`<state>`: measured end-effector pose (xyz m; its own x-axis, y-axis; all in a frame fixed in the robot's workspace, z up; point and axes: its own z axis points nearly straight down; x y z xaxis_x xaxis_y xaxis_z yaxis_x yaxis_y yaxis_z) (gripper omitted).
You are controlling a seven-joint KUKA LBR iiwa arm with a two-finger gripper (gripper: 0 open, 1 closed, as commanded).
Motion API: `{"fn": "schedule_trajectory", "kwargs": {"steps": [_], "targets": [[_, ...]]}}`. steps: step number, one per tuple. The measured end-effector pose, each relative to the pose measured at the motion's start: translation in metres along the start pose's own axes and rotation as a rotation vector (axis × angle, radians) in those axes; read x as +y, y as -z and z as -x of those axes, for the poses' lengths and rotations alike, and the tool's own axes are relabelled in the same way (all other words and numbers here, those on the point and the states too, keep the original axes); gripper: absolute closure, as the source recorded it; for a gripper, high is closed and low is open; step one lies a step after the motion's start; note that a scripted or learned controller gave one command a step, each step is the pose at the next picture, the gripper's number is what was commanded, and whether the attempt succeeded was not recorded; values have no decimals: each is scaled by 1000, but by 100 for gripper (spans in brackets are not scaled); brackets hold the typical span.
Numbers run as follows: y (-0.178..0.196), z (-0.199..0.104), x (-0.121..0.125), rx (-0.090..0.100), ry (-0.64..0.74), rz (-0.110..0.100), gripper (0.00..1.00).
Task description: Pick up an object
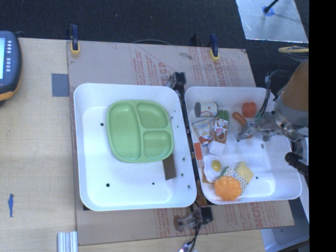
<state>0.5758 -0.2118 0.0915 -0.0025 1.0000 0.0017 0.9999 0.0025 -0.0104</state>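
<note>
My gripper (253,136) hangs over the right side of the right bin (273,185), just above its white floor, with the fingers spread open and nothing between them. Small items lie to its left: a red tomato (249,109), a red-orange sausage shape (239,118), a green piece (224,115), a small can on its side (206,109) and printed packets (219,130). Nearer the front lie an orange toy fruit (228,188), a yellow wedge (243,171) and a white piece with a yellow spot (215,166).
The left bin (89,182) holds a green divided plate (140,131) and a brown block (169,168). A handheld pendant (8,62) rests at the bench's far left. Clamps (75,40) pin the cardboard sheet under the bins.
</note>
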Motion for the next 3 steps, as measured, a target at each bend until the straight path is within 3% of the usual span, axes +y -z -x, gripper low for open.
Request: {"fn": "schedule_trajectory", "kwargs": {"steps": [1,2,3], "targets": [[2,-19,66,-3,4,13,0],[2,-32,81,-3,2,10,0],[2,-38,80,-2,3,7,0]]}}
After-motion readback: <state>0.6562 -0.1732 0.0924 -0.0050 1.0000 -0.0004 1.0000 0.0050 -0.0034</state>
